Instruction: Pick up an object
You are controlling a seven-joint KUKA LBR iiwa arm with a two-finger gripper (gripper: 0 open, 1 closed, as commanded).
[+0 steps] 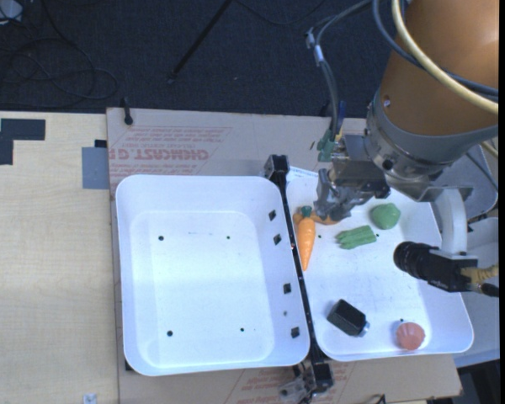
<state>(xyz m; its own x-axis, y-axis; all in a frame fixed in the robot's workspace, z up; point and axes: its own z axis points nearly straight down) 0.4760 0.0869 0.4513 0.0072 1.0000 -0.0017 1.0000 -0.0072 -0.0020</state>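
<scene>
A pale wooden bench holds two white bins. In the right bin [454, 331], the gripper [330, 210] hangs beside a toy carrot [305, 241], grip state unclear; crowding the divider could spoil the pick.

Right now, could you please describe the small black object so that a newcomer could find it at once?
Start at the right-hand white bin of the two. Look toward its near edge, left of the pinkish-red ball: there lies the black block. It is the one dark, boxy item; its neighbours, the carrot and the green pieces, are brightly coloured.
</scene>
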